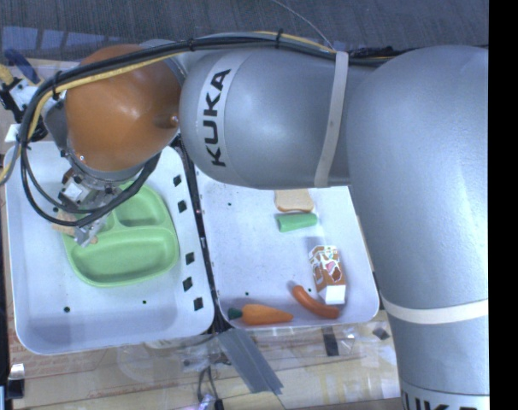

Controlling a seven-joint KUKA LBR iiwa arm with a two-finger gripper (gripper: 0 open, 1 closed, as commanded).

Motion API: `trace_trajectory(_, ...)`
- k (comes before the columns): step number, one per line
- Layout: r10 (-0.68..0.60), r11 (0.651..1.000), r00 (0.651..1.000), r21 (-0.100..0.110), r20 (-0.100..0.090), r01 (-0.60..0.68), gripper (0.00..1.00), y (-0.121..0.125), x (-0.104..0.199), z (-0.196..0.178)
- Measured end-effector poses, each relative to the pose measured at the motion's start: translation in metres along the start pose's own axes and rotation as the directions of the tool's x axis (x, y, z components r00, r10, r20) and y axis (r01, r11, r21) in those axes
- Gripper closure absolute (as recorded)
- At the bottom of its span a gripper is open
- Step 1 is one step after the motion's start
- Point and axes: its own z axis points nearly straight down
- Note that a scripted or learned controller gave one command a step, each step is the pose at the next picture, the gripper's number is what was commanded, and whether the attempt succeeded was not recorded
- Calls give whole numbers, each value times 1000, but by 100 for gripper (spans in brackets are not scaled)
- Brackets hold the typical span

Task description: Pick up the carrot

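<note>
Here the carrot (pixel 263 315), orange with a green stub end, lies flat against the right bin's (pixel 250 254) near wall. Just beside the carrot rest a sausage (pixel 314 303) and small carton (pixel 327 273); farther off, a green block (pixel 297 221) and bread slice (pixel 294 201). The gripper (pixel 86 220) hangs over the green divided tray (pixel 126 246), well apart from the carrot; its state cannot be told.

arm (pixel 267 109): smooth grey casing, satin sheen | orange band (pixel 122 105): glossy | right bin (pixel 250 254): matt white plastic, speckled | green tray (pixel 126 246), left bin: smooth plastic, soft shine | carrot (pixel 261 315): smooth, plastic-looking
</note>
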Motion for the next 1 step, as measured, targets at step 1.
trace_trajectory(1, -552, 834, 834, 5, -3, 552, 100, 10, -10, -21)
